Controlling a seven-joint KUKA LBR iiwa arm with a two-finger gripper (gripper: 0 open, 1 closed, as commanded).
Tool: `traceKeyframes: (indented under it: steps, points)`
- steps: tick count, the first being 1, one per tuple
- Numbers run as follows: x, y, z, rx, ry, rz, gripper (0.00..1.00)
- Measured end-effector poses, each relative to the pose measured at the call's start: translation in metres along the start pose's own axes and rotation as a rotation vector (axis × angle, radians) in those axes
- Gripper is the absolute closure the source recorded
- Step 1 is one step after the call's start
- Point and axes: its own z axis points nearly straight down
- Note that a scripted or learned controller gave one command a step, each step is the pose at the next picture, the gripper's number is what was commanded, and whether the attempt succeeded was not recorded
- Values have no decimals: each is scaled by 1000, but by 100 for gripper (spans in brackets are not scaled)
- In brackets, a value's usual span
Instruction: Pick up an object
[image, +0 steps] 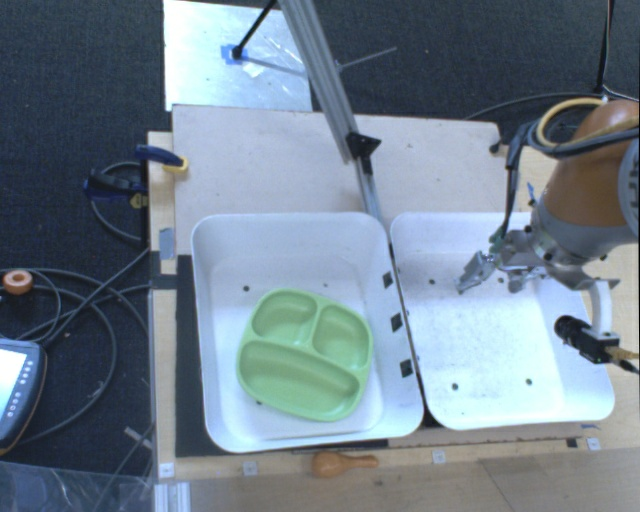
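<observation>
We log the arm (590, 190) reaching from the right, its gripper (474, 274) over the right bin (500, 400), fingers narrow, holding nothing. Green divided plate (305, 353) lies in the left bin (290, 250). Wooden piece (345, 463) nearer, on the bench.

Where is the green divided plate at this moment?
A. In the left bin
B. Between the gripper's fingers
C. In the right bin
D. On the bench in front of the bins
A. The green divided plate lies flat on the floor of the left bin, while the gripper is over the right bin, well apart from the plate.
</observation>
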Motion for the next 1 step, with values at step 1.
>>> traceKeyframes:
  steps: [1]
  points:
    - [0,0,0,-1,0,2,0]
